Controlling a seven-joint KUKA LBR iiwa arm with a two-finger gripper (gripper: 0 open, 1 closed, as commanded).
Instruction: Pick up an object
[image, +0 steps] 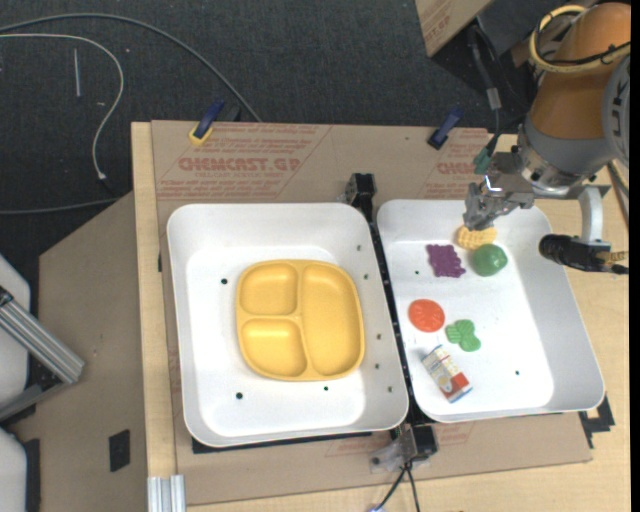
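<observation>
My gripper (478, 222) hangs over the far part of the right bin (540, 390), its tips right at a small yellow toy (477, 238). Whether the fingers grip that toy is hidden from this angle. Just right of it lies a green round toy (489, 261), and to the left a purple bunch of grapes (445, 260). Nearer the front sit a red-orange disc (427, 315), a light green leafy piece (463, 335) and a small white and red carton (446, 373).
The left bin (200, 240) holds a yellow divided plate (299, 320) with three compartments. A black divider runs between the two bins. Blue clamps pin the cardboard base at the far edge.
</observation>
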